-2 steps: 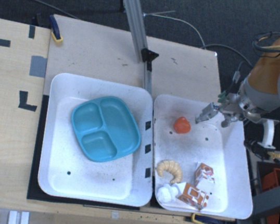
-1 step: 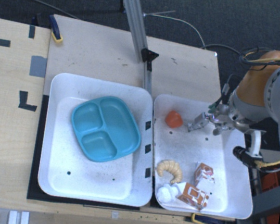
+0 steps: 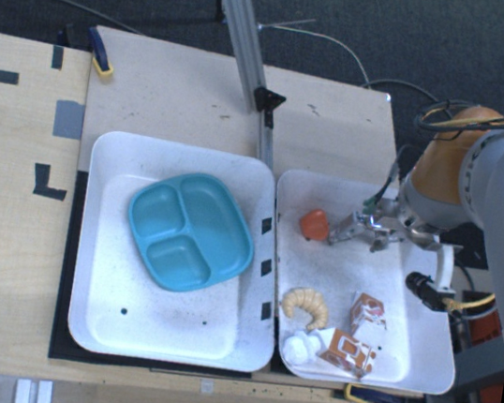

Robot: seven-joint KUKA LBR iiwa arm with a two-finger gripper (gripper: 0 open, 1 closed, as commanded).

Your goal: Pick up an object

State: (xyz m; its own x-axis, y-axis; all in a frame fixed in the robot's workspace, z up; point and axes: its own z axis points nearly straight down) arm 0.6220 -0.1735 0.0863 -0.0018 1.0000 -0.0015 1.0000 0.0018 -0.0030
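Note:
In the right bin [image 3: 417, 360] lie a small red-orange object [image 3: 314, 223] near the back left, a tan croissant [image 3: 308, 305], a white lump [image 3: 300, 348], and two brown-and-white carton-like items [image 3: 368, 312] [image 3: 348, 351]. My gripper [image 3: 340, 233] reaches in from the right, low over the bin, its tips just right of the red-orange object. A blue divided plate [image 3: 191, 230] lies in the left bin [image 3: 92, 313].
A metal pole [image 3: 248, 43] slants over the bench behind the bins. A blue-and-yellow clamp [image 3: 100, 52] sits at the bench's back left corner. Cables [image 3: 351, 55] run behind the right bin. The grey arm [image 3: 491, 186] covers the right bin's far right side.

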